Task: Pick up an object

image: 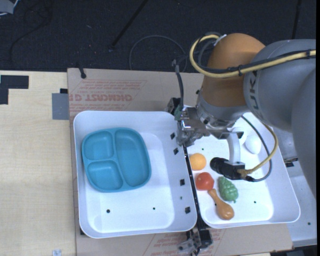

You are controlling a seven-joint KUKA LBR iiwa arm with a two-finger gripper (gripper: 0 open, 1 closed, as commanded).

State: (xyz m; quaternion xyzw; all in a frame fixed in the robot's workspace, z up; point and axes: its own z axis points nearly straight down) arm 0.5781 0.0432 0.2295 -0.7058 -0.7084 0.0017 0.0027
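Gripper (185, 131) sits low at the upper-left corner of the right bin (280, 209), right by the wall shared with the left bin (82, 207). Whether it is open or closed - cannot tell, the wrist and grey arm cover it from above. Nothing visibly held.

Candidate objects, right bin, clustered along its left side:
- orange ball (197, 161), just below the gripper, near the dividing wall
- red tomato (205, 181), just below the orange ball, close to or touching it
- green bumpy item (229, 190), just right of the tomato
- tan gourd-shaped item (221, 206), lying at a slant below the tomato, fat end toward the bin's front edge, beside the green item
- white egg-shaped item (253, 144), farther right, apart from the cluster, partly under the arm

Left bin holds a blue divided plate (116, 159) - three compartments, lying flat in the upper-left part, well apart from the gripper.

Both bins rest on brown cardboard (122, 92) with red print.
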